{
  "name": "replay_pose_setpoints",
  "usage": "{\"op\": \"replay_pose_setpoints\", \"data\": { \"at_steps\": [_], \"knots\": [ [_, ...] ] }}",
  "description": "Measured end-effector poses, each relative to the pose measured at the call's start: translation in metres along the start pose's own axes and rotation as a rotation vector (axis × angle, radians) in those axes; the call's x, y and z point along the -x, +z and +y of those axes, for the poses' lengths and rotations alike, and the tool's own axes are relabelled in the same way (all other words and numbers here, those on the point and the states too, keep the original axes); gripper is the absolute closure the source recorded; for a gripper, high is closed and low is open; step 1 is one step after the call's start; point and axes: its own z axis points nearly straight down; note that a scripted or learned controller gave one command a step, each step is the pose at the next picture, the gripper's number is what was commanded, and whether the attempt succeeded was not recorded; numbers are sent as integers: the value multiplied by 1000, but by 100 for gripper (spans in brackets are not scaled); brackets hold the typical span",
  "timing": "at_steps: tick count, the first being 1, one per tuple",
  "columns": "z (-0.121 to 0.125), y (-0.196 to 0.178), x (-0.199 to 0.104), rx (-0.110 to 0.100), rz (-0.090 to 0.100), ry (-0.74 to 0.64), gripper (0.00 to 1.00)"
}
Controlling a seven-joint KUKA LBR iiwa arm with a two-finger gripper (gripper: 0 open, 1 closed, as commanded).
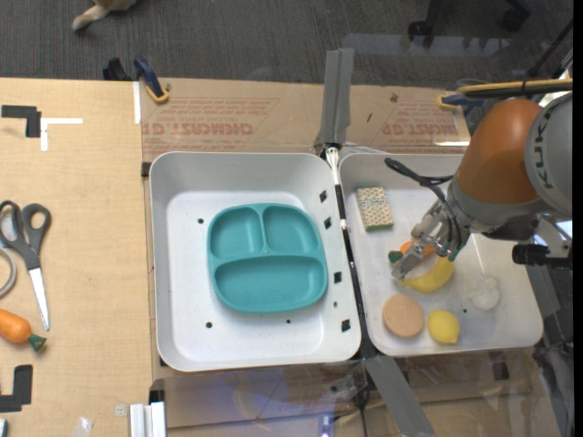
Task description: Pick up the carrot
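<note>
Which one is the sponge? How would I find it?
Look in the right bin, the one the arm reaches into. The sponge lies near its top left corner, beside the wall between the bins. It is the only flat, speckled rectangle; the things below it are round or yellow.

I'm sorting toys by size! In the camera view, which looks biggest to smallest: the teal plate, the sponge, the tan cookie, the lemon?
1. Teal plate, by far.
2. Tan cookie and sponge look about alike, so no ranking.
3. Lemon, slightly smaller.
</note>
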Motion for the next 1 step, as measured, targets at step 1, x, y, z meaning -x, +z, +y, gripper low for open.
{"op": "replay_pose_setpoints", "data": {
  "at_steps": [1],
  "knots": [
    [63, -1, 36, 2, -3, -64, 0]
  ]
}}
